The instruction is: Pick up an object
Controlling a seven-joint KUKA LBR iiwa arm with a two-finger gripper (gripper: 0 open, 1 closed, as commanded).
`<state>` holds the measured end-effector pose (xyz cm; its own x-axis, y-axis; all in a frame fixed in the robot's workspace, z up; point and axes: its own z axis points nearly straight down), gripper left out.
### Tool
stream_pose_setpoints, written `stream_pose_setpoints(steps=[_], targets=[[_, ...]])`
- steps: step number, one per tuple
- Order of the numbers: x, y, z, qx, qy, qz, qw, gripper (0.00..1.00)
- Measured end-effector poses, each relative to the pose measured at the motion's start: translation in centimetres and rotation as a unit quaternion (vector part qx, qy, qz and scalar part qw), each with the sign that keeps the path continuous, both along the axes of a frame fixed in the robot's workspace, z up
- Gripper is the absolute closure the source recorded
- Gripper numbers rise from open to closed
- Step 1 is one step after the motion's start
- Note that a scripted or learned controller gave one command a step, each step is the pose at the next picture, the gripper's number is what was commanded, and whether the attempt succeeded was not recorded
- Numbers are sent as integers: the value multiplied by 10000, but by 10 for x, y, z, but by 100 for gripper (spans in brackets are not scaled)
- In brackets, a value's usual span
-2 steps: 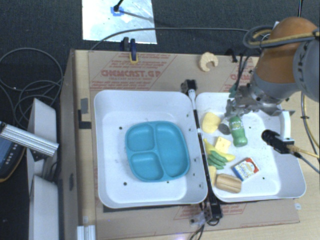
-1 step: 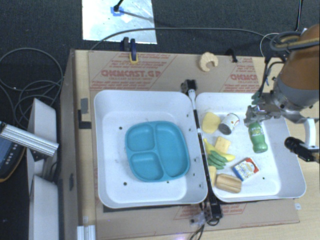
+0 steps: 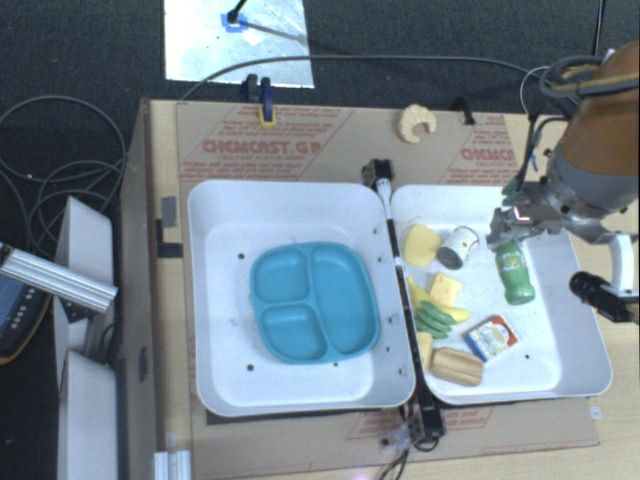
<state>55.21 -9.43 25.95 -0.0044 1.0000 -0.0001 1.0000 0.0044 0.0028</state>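
Note:
My gripper (image 3: 510,226) hangs over the right bin (image 3: 575,363), just above the cap end of a green bottle (image 3: 516,274) that lies along the bin floor. Nothing shows between the fingers. To the left of the bottle lie a small silver can (image 3: 458,246), a yellow round piece (image 3: 422,245), a yellow wedge (image 3: 445,290), a green pea pod (image 3: 434,318), a bread roll (image 3: 456,367) and a small blue and red carton (image 3: 492,338).
The left bin (image 3: 225,218) holds a blue divided plate (image 3: 313,301). A tan object (image 3: 417,122) lies on the cardboard behind the bins. The arm's black bracket (image 3: 600,296) juts over the right bin's right edge. Cables run along the bench's back.

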Motion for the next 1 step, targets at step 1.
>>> stream_pose_setpoints(steps=[1], targets=[[3,68,-11,4,3,-5,10000,100]])
